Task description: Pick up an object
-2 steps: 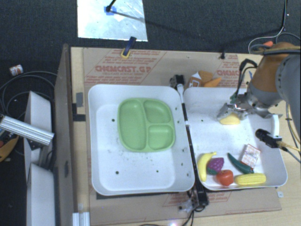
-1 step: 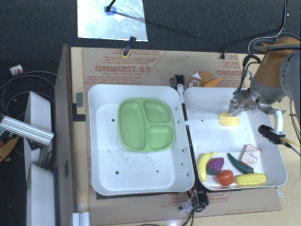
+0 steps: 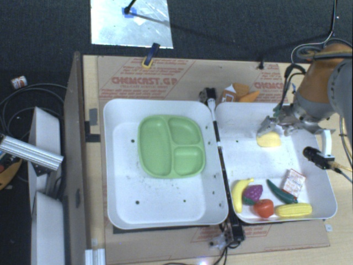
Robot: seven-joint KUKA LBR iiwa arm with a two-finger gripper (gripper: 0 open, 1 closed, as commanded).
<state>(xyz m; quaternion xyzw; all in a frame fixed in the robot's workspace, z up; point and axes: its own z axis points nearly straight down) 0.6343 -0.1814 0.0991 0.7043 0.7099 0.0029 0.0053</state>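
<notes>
The surface (image 3: 165, 73) is brown printed cardboard carrying two shallow white plastic bins. The left bin (image 3: 124, 203) holds a pale green divided plate (image 3: 170, 147), smooth moulded plastic with three compartments. The right bin (image 3: 242, 148) carries the small things: near its front edge a banana (image 3: 240, 192), a corn cob (image 3: 293, 210), a dark green pepper (image 3: 280, 191), a red tomato (image 3: 264, 207), a purple bunch of grapes (image 3: 253, 192), and a small printed carton (image 3: 293, 181), all apparently toy food. My end effector (image 3: 274, 125) sits low at the back of the right bin, touching or just above a pale yellow rounded lump (image 3: 269, 140); I cannot tell how wide it stands. Judgement: the lump is light, hollow, fairly stiff, with a smooth skin likely to slip. Best hold is across its short axis at the middle, pinching the flatter sides.
</notes>
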